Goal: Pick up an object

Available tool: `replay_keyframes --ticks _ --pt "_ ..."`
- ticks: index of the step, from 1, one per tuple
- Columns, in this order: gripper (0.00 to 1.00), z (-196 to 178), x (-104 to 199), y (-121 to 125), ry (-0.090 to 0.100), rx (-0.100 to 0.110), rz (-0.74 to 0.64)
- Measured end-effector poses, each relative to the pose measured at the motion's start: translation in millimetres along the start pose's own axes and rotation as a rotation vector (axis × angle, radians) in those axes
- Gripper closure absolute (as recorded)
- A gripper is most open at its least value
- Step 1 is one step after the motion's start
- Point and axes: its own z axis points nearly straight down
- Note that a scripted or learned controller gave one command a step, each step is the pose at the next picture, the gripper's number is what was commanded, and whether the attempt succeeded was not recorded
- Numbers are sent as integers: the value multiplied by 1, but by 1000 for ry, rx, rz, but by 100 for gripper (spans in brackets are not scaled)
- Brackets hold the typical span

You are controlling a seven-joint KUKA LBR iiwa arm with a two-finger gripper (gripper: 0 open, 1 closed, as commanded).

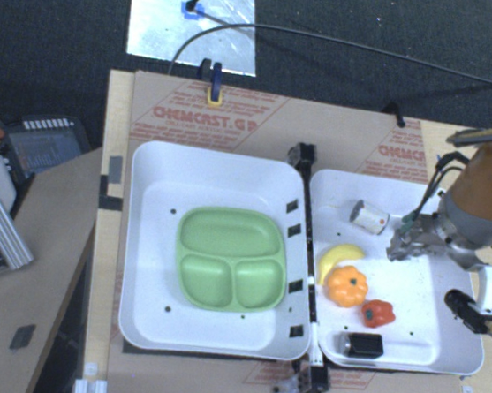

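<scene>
The right bin point(450, 350) holds several objects. A small white cylinder point(370, 217) lies on its side near the back. A yellow banana-like piece point(339, 255) touches an orange pumpkin-shaped toy point(347, 285), with a red pepper point(378, 313) just to their right. A black block point(364, 344) sits at the front wall. My gripper point(403, 246) hangs low over the bin's middle, right of the white cylinder and above-right of the banana piece, with the grey and orange arm point(490, 199) behind it. Nothing is visibly held.
The left bin point(149, 224) holds a green three-compartment plate point(229, 259). A black divider with clips point(304, 243) runs between the bins. A black fitting point(466, 309) sits on the right bin's right side. Cables and a metal sheet point(193, 11) lie behind the bench.
</scene>
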Motion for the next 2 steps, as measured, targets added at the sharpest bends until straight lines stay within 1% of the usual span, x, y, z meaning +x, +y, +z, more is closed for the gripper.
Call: replay_keyframes --ticks 1,2 --pt "100 -50 -5 -7 -1 -1 2" --pt "100 -114 -2 -5 -1 -4 -1"
